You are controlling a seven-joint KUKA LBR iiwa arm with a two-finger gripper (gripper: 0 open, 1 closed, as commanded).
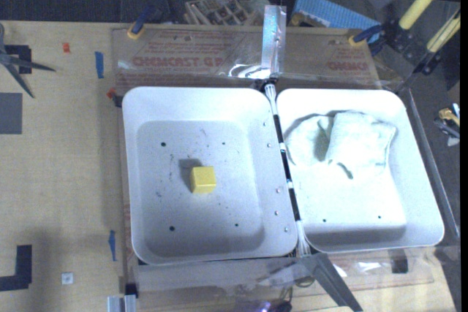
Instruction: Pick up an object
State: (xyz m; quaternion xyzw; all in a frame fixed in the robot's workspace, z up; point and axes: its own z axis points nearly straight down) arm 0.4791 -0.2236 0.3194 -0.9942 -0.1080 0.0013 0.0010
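A small yellow block (204,180) lies on the floor of the left white bin (139,113), a little left of the frame's centre, sitting alone and casting a short shadow toward the upper left. The right white bin (420,215) holds a crumpled white cloth (351,141) in its upper half. Both bins rest side by side on the bench (58,157); how the fingers stand cannot be told
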